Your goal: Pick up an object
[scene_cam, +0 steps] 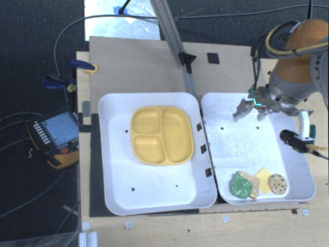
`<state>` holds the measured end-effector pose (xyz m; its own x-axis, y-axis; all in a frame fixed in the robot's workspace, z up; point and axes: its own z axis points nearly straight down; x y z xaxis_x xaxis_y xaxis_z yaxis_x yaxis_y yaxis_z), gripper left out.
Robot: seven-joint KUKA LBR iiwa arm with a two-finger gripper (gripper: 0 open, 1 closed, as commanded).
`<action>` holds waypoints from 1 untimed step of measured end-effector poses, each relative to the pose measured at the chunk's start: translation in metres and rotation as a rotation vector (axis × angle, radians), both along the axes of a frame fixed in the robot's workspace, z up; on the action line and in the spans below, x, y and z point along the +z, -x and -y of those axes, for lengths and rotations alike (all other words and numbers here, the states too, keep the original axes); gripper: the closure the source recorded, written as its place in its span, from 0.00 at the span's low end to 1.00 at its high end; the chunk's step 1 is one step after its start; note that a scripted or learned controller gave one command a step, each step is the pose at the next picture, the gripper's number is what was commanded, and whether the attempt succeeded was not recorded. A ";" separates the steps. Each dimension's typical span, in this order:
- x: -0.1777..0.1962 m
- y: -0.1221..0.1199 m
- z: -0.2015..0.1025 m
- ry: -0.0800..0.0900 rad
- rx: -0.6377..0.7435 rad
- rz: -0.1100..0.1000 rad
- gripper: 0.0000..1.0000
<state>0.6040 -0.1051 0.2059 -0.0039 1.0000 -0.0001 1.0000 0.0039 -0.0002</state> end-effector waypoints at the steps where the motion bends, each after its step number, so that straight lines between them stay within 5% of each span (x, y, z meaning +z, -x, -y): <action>1: 0.001 0.000 0.000 0.000 0.000 0.002 0.00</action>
